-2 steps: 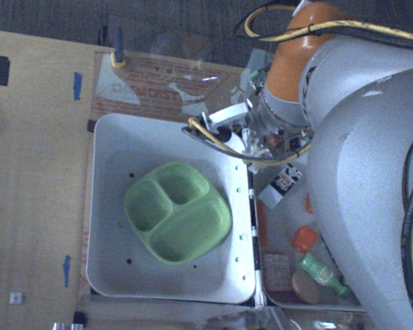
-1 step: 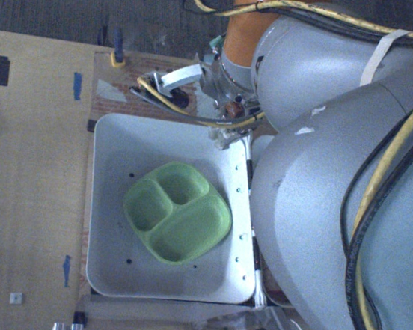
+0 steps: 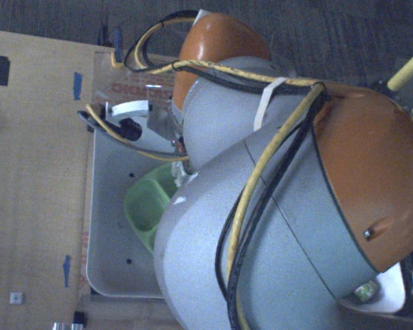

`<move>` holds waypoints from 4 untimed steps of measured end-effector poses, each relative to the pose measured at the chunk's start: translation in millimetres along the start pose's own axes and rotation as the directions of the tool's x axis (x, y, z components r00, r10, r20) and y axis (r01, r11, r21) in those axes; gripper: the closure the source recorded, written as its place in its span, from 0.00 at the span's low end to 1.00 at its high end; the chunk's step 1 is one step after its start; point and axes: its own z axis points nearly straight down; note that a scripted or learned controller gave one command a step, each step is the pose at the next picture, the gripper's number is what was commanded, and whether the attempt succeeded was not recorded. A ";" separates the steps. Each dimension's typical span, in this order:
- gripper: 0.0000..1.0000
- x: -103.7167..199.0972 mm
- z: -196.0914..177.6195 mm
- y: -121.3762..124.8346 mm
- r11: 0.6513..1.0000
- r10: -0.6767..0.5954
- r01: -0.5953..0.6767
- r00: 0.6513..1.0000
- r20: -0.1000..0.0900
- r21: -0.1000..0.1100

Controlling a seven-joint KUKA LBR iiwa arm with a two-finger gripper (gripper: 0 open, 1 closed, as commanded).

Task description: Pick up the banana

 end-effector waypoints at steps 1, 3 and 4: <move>1.00 15.4 -163.6 -1.9 1.000 -0.006 0.006 1.000 -0.003 -0.001; 1.00 2.3 3.8 21.4 0.962 -0.274 0.274 0.962 0.005 0.000; 1.00 24.0 4.8 32.7 0.901 -0.435 0.435 0.901 0.004 0.001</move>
